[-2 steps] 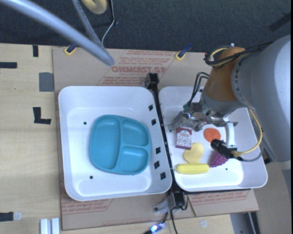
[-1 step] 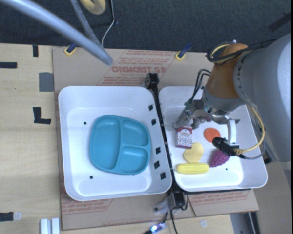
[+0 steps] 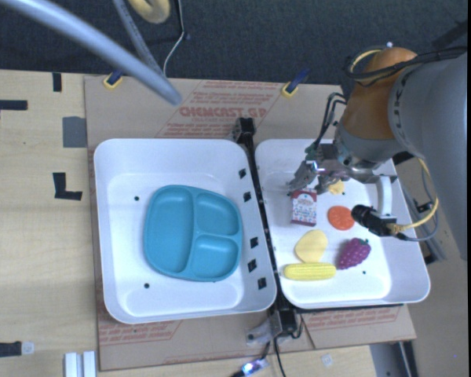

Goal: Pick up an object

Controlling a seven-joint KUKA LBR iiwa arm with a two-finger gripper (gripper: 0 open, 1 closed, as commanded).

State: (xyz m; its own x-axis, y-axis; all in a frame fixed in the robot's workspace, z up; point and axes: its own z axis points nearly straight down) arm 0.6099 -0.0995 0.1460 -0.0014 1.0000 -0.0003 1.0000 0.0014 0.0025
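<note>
The right bin (image 3: 400,289) holds several toy foods: a small red-and-white carton (image 3: 304,208), an orange-red round piece (image 3: 341,217), a yellow lemon-like piece (image 3: 311,245), a purple grape bunch (image 3: 353,253) and a yellow corn cob (image 3: 309,272). A small yellow piece (image 3: 337,186) peeks out beside the wrist. My gripper (image 3: 308,181) hangs low over the bin's back half, just above the carton's top edge. Its tips sit close to the carton, and nothing shows between them.
The left bin (image 3: 118,171) holds a blue divided plate (image 3: 193,232). A black divider (image 3: 255,203) runs between the bins. The arm's orange band (image 3: 377,100) and grey body fill the right side. A cable and black connector (image 3: 374,218) hang over the right bin.
</note>
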